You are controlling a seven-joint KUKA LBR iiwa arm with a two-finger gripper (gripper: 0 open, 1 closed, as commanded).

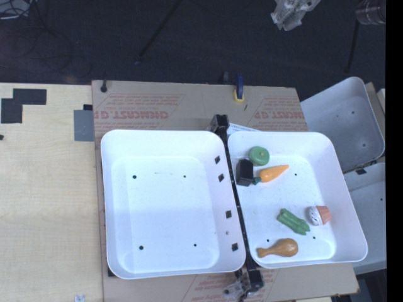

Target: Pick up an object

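1. The gripper (291,12) hangs at the top of the view, well above and behind the right bin (343,168) — nothing is between its parts that I can see, and whether it is spread or closed I cannot tell, it's too blurred.
2. All the candidates sit in the right bin: a green round toy (259,155) near the back, an orange carrot (274,173) just in front of it, touching a small black block (244,172) by the dividing wall.
3. Further forward, a green pod-shaped toy (293,221), a small white-and-orange piece (320,216) just beside it, and a tan drumstick (279,249) near the front edge.
4. These look like play-food pieces — likely light, stiff and smooth, so slipping is the worry, not crushing (a judgement from the look alone).
5. Best bet, I'd say, is the drumstick: it lies apart from the others, and closing across its fat end should give a steady hold.
6. The carrot tapers — a grip near the thick end would suit, though the black block crowds it.
7. The left bin (113,200) on the surface offers nothing to take.
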